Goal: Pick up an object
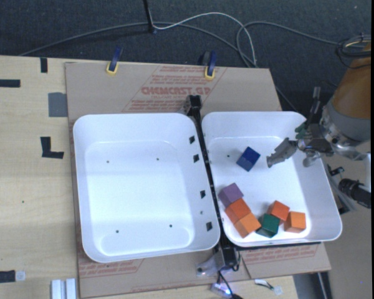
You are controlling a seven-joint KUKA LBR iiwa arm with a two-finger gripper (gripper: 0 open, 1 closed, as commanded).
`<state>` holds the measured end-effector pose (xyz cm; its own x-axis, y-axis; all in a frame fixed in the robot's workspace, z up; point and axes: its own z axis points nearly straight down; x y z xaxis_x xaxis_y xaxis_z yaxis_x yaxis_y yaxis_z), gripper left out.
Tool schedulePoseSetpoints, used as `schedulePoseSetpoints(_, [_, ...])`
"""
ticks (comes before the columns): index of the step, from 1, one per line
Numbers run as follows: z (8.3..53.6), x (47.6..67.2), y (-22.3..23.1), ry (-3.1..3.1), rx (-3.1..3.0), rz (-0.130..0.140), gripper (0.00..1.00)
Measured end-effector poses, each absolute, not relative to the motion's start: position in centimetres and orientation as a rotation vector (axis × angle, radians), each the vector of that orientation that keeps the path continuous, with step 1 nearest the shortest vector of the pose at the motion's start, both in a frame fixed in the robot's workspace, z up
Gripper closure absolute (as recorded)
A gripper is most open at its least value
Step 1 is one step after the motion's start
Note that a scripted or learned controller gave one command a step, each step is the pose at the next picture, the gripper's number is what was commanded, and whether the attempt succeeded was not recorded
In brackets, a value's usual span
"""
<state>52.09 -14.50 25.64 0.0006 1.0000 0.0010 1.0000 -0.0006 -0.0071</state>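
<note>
The gripper [279, 156] hangs over the right bin [311, 229], just right of the blue cube [248, 158]; its state cannot be told. Purple, orange and green cubes cluster near the bin's front.

The grey arm with its orange band reaches in from the right edge of the camera view, wrist angled down and leftward. Its hand [280, 157] hangs low, one grey finger [279, 154] stretched out to the left, nothing visible in its grip.
</note>
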Motion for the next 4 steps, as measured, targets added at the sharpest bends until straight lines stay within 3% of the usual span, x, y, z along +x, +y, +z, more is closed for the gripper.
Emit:
schedulePoseSetpoints(1, [26.0, 52.2, -14.5, -2.222, -2.221, 0.0, 0.0])
schedulePoseSetpoints(3, [15.4, 52.6, -14.7, -2.219, -2.218, 0.004, 0.0])
schedulePoseSetpoints(4, [10.9, 51.9, -15.0, -2.219, -2.219, 0.004, 0.0])
